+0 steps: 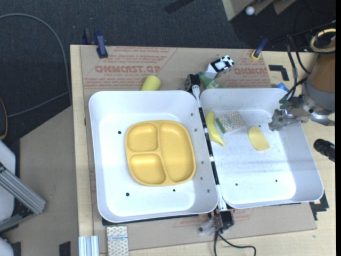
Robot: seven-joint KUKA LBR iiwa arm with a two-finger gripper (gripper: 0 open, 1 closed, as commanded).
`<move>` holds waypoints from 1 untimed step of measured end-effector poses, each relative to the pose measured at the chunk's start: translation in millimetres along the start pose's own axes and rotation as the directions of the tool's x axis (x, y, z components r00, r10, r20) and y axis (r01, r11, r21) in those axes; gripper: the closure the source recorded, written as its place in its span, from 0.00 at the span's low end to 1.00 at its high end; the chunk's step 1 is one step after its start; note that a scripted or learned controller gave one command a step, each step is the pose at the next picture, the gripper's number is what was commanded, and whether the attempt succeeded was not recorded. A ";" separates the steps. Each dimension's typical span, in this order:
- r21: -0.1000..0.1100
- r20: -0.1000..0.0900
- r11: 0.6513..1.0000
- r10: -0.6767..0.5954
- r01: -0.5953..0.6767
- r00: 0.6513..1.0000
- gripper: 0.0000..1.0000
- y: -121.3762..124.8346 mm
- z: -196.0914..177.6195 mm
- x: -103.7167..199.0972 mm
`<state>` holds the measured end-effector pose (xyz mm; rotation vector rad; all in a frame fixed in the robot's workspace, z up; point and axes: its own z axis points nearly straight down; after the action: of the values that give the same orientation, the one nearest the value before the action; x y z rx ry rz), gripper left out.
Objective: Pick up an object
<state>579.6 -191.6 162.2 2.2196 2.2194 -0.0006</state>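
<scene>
Right bin [298, 191] is holding three small things: a banana [214, 129] lying against the left wall at about 10 o'clock, a speckled packet [230, 121] just beside it toward 11, and a pale yellow piece [259, 139] sitting apart near the centre, slightly toward 1 o'clock. The gripper [278, 120] is hanging over the bin at about 2 o'clock, near the yellow piece but not touching it; whether the jaws are spread or pressed together cannot be told, too small and blurred. The yellow piece is probably the nearest target: it is looking light, smooth, rounded, likely stiff plastic, so it may be slipping out of a pinch; taking it across its narrow width seems best. The banana is sitting tight to the wall, leaving little room on that side. The left bin [106, 196] is carrying a yellow divided plate [160, 152]. Bin floors are looking flat, white, slick. Both bins are resting on a cardboard-covered surface [80, 143]; a yellow cylinder [151, 82] is lying on it at 12 o'clock of the left bin.
</scene>
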 end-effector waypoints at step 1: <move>0.004 -0.004 1.000 -0.001 0.001 1.000 1.00 3.3 37.3 33.5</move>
<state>583.0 -158.1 124.8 2.2228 2.2244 -0.0009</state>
